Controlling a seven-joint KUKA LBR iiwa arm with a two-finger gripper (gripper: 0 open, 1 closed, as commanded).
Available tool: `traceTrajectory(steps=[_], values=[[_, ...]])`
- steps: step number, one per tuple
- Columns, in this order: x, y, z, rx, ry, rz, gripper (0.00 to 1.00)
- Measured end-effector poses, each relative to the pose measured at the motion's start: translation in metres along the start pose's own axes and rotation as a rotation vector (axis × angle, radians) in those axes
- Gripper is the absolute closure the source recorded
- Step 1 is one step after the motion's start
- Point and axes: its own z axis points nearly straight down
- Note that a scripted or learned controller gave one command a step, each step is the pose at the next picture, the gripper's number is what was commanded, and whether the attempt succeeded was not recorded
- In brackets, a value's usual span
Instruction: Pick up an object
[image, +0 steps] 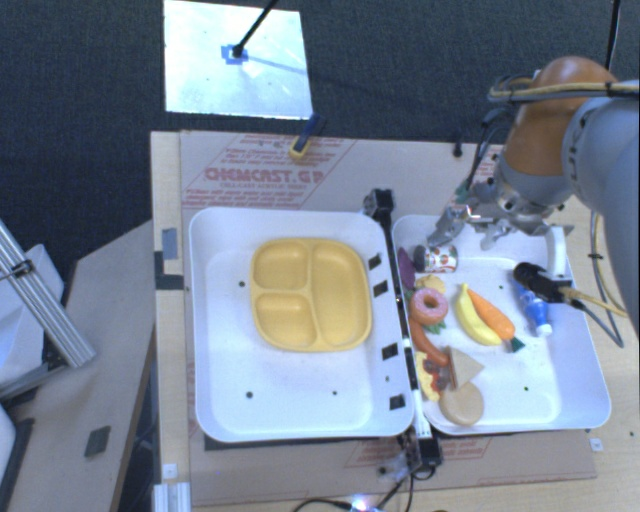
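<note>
Far left, metal frame rails (40, 310) sit off the bench. The brown board (265, 175) with red print lies under both bins. The left bin (215, 330) holds one thing, a yellow three-compartment plate (310, 295), flat, roughly centred, slightly toward the far side.

The right bin (560, 390) is crowded along its left half:
- a dark purple piece (406, 268) against the left wall, too small to identify
- a small red-and-white can (441, 260) near the far left corner, just beside the purple piece
- a pink-iced donut (430, 305) nearer the camera than the can
- a reddish sausage-like piece (425, 345) just in front of the donut, along the left wall
- a tan wedge (463, 368), and a round tan disc (462, 405) touching its near side
- a yellow banana (468, 318) and an orange carrot (490, 315) side by side mid-bin, touching
- a blue bottle-shaped thing (537, 315) right of the carrot, apart from it

The gripper (465, 238) hangs over the far edge of the right bin, right above the can – contact unclear. I cannot tell whether it is released or clenched, and nothing is visibly held. All the objects lie in the bins. The grey arm (600, 140) with its orange band (555, 110) comes in from the upper right.
</note>
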Motion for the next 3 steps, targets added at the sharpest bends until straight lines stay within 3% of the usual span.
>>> traceTrajectory(steps=[1,2,3], values=[[-0.002,-0.003,0.062,0.003,0.001,0.0,0.0],[-0.001,-0.001,0.08,-0.006,0.002,0.0,0.0],[-0.001,0.001,0.067,-0.012,0.001,-0.001,1.0]])
